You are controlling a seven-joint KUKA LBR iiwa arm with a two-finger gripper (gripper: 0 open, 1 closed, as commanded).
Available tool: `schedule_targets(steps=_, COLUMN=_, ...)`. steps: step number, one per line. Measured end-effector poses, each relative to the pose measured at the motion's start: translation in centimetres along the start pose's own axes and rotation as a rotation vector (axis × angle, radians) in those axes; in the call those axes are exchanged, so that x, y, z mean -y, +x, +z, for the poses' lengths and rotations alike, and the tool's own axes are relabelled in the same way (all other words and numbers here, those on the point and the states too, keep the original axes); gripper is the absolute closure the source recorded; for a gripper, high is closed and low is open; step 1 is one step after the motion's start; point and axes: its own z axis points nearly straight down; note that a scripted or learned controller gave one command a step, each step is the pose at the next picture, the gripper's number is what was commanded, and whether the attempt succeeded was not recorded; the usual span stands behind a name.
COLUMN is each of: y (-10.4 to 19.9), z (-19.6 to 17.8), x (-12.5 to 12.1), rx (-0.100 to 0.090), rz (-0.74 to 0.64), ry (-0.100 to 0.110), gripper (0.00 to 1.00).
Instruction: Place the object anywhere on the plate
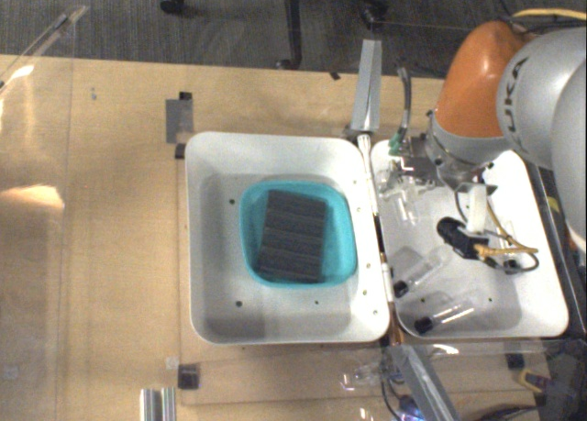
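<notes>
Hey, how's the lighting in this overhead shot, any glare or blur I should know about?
Camera view: bright glare patches on the bench at the left; the left bin casts soft shadow inside its walls; the dark block on the teal plate is fairly sharp; the clear items in the right bin blur into the white, as does the gripper.

lighting: even, moderately bright overhead. glare: pale patch on the bench (92, 254) near its left edge; white bins (211, 309) slightly washed out. shadows: soft, inside bin walls. focus: mildly soft throughout; grainy.
</notes>
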Motion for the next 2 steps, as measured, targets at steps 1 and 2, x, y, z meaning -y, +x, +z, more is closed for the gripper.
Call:
schedule_targets(steps=1, y=5.87, z=-0.04, x=3.21, rx=-0.001, rz=-0.068, ry=-0.001, gripper=1.00)
schedule_targets(steps=2, y=5.82, z=-0.05, x=3.20, rx=0.000, rz=-0.067, ry=-0.001, gripper=0.00)
